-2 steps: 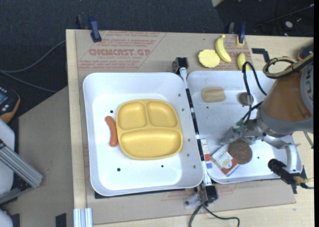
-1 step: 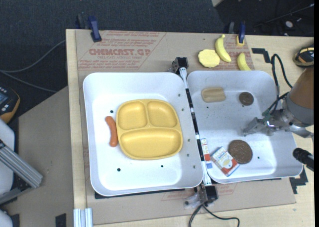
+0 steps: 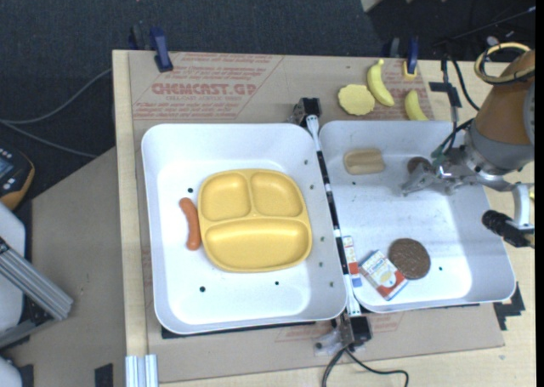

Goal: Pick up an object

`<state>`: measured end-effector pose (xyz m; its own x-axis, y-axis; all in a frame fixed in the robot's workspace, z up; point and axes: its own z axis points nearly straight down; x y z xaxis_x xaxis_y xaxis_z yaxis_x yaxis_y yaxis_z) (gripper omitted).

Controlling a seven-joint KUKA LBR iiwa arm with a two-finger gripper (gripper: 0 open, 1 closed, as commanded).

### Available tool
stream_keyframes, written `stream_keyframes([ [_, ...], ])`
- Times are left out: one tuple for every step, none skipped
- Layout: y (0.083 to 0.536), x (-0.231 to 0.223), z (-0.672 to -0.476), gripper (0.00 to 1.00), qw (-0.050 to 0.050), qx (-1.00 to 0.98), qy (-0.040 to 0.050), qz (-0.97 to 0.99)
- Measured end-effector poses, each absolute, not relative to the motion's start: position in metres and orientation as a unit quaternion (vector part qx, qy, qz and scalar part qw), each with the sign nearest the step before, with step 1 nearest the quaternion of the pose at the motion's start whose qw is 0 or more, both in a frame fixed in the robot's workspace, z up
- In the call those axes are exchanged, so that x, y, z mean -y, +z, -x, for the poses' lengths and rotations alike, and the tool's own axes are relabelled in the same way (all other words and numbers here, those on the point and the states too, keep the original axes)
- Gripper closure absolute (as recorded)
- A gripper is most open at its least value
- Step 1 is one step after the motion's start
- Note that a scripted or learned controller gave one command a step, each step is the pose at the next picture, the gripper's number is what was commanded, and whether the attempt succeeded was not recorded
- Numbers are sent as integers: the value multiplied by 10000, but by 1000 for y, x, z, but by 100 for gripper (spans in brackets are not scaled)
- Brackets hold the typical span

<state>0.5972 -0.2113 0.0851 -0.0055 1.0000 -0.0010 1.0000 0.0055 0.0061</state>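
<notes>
In the right bin, my gripper hangs low over the upper middle of the floor, with nothing visibly in it. A tan bread piece lies just left of it, a short gap away. A round brown patty sits toward the bin's front, touching a small red and white carton on its left. The left bin bears a yellow divided plate with an orange sausage beside its left edge.
On the bench behind the right bin lie two yellow bananas and a yellow round piece. The arm's orange band and grey wrist overhang the right bin's right rim. Blue clamps hold the bench's back edge.
</notes>
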Motion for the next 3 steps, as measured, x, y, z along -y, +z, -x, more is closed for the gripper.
stream_keyframes([
  [85, 168, -660, 0, 32, -7095, 21, -7047],
  [86, 213, -668, 0, -78, -7072, 35, -7070],
  [97, 216, -668, 100, 19, -7080, 6, -7063],
])
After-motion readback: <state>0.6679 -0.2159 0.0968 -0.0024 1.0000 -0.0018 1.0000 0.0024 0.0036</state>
